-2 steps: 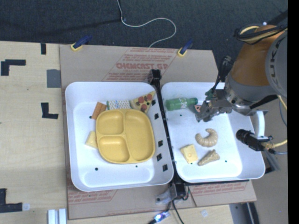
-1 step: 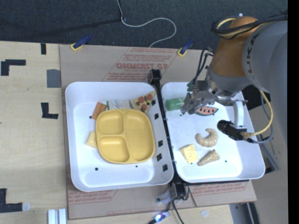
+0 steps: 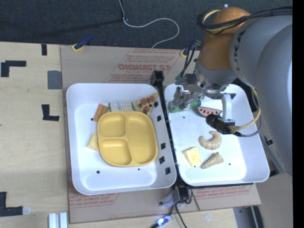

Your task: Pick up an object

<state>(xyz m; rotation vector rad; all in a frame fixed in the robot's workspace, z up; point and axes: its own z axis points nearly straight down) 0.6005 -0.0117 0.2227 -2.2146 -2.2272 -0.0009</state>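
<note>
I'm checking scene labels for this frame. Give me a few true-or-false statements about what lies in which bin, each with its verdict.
1. The yellow divided plastic plate lies in the left white bin. True.
2. The pale croissant-shaped toy lies on the yellow plate. False: it lies in the right white bin.
3. The yellow cheese-like block lies in the right bin. True.
4. The watermelon slice toy sits in the left bin. False: it lies in the right bin.
5. The end effector is over the left bin's middle. False: it is over the right bin's far left part.
</note>
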